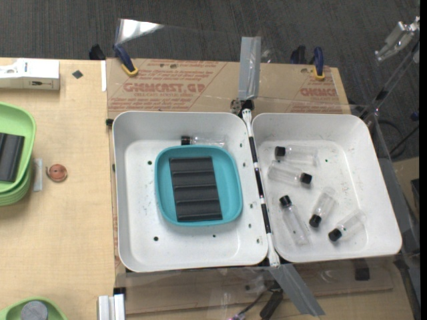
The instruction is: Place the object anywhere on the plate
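A teal square plate lies in the middle of the left white bin, and a black ridged insert covers its centre. Just behind the plate's far edge, a clear vial with a black cap lies on the bin floor. In the right white bin, several clear vials with black caps are scattered on their sides: one near the back left, one below it, one at the centre, and a pair toward the front right.
A cardboard sheet held by blue clamps lies behind the bins. To the left on the wooden bench are a green dish, a small brown disc and a white box.
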Robot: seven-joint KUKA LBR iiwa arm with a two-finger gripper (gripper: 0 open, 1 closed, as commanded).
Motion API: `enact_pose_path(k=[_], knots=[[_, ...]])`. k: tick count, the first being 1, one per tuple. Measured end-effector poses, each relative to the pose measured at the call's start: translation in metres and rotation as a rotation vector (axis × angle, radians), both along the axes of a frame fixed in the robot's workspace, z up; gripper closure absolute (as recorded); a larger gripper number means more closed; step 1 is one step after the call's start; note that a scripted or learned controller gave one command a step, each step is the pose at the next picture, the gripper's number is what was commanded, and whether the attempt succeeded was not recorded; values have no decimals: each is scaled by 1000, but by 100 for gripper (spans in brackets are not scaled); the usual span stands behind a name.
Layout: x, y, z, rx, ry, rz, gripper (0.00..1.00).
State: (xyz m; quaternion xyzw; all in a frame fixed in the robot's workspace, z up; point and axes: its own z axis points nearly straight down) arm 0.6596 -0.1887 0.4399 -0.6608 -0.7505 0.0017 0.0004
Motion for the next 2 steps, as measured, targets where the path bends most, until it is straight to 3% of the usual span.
enact_pose_path(k=[2], knots=[[0,0,0,0,0,0,0]])
